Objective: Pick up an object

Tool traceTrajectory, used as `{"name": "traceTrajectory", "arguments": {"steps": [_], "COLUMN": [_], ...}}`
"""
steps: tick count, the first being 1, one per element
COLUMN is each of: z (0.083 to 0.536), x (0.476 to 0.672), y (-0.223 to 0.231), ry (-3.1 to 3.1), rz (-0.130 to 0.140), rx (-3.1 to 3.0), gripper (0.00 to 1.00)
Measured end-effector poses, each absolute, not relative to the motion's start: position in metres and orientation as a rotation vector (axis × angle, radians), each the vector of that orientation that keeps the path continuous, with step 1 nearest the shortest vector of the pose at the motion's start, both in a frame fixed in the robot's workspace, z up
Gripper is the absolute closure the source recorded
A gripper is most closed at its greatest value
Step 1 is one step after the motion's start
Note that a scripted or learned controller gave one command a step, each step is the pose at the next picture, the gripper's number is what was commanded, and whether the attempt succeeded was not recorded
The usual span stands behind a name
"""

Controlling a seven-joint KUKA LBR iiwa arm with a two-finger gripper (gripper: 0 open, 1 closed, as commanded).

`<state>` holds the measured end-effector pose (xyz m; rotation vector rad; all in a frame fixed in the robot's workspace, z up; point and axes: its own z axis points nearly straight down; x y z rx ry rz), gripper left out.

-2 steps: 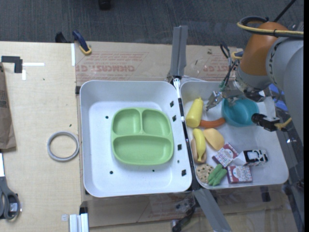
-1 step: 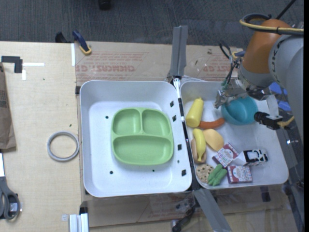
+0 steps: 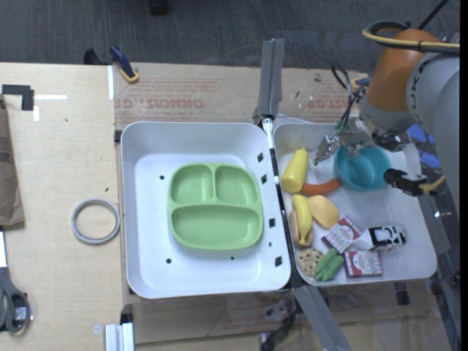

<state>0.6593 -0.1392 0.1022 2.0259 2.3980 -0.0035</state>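
My gripper point(image 3: 334, 145) hangs over the back of the right bin point(image 3: 409, 269), right at the left rim of a teal bowl point(image 3: 362, 170). Whether it touches the bowl is unclear. Left of it a yellow bottle point(image 3: 295, 170) lies tilted, with an orange carrot point(image 3: 320, 188) under it. Further forward are a banana point(image 3: 302, 215), a pale yellow piece point(image 3: 325, 210), a cookie point(image 3: 308, 260), a green pod toy point(image 3: 330, 263), two red packets point(image 3: 341, 235) point(image 3: 363, 263) and a black and white toy car point(image 3: 386, 236).
The left bin point(image 3: 139, 218) holds a green divided plate point(image 3: 216, 205). On the bench to its left lie a grey tape ring point(image 3: 95, 220), scissors point(image 3: 13, 309) and a brown bag point(image 3: 9, 174). A blue clamp point(image 3: 126, 64) sits at the back.
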Motion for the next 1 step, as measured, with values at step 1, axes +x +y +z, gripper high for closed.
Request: {"name": "traceTrajectory", "arguments": {"steps": [1], "z": [0.1115], "x": [0.6585], "y": [-0.1410], "ry": [2.398], "rz": [-0.009], "rx": [2.029], "gripper": [1.00]}}
